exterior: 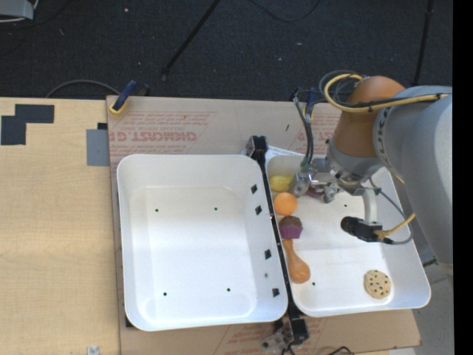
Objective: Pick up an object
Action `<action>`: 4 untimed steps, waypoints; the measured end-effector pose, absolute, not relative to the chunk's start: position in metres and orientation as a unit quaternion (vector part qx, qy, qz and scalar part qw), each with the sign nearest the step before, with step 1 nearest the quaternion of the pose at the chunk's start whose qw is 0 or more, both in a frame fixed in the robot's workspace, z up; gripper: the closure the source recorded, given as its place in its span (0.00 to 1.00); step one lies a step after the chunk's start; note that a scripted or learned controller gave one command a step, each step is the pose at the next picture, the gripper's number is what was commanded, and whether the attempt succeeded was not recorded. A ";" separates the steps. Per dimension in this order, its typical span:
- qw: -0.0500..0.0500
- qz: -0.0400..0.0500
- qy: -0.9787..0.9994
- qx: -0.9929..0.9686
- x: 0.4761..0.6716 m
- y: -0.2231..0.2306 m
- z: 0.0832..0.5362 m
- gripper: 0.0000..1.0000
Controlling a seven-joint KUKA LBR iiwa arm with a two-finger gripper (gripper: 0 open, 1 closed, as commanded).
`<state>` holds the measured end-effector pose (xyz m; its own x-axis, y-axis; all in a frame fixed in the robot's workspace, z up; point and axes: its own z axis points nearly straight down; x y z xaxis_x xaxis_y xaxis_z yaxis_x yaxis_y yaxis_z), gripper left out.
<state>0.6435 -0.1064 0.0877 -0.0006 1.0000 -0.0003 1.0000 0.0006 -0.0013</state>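
Honestly, I can't tell whether the gripper [319,185] has anything; it sits low in the right bin [403,298] beside the yellow ball [280,183] (crowded corner), so I'd descend straight.

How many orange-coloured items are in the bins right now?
2, both in the right bin by the divider: an orange ball beside the end effector, and an orange carrot-like piece nearer the front. The arm may hide more.
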 end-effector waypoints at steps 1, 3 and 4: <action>0.000 0.000 -0.707 -0.707 0.631 -0.093 0.088 0.00; 0.001 0.001 -0.707 -0.707 0.603 -0.084 0.088 0.00; -0.001 0.000 -0.706 -0.708 0.604 -0.085 0.099 1.00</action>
<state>0.6042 -0.0851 0.0987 0.0021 1.0000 -0.0004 1.0000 -0.0021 0.0013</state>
